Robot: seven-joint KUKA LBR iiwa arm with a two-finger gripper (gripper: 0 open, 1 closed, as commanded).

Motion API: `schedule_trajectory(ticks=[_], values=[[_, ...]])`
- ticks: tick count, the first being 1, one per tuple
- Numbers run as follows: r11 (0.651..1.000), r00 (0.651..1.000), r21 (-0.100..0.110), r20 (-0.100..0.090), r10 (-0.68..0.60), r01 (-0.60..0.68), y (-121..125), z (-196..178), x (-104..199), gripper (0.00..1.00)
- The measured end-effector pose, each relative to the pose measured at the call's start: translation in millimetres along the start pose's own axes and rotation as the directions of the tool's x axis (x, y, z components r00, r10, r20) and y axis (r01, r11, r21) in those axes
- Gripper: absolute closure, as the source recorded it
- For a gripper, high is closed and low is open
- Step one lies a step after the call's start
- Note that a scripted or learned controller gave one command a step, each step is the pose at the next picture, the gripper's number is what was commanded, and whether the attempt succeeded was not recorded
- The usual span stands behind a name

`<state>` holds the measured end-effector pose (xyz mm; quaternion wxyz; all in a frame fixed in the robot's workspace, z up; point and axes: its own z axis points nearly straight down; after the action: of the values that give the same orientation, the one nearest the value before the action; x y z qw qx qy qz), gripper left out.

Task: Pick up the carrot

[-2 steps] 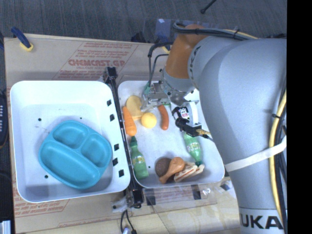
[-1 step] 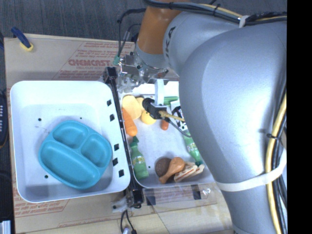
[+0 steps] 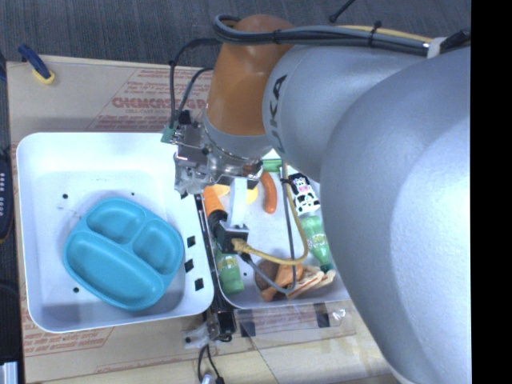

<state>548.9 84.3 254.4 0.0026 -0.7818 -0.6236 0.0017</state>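
Note:
The carrot is a slim orange stick with a green top, lying lengthwise in the upper part of the right bin. My gripper hangs over that bin's left wall, a short way left of the carrot. A stubby orange thing sits right under the gripper, and I cannot make out whether it is touched. The arm's large grey body covers most of the right bin.
A blue divided plate lies in the left bin. In the right bin there are a black-and-white cow toy, a green bottle, a green block and brown wooden pieces.

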Motion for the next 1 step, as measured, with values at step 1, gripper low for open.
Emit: schedule_trajectory(ticks=[1], values=[[0.985, 0.985, 0.010, 0.007, 0.171, -0.171, -77.7, 83.3, 2.9, 1.00]])
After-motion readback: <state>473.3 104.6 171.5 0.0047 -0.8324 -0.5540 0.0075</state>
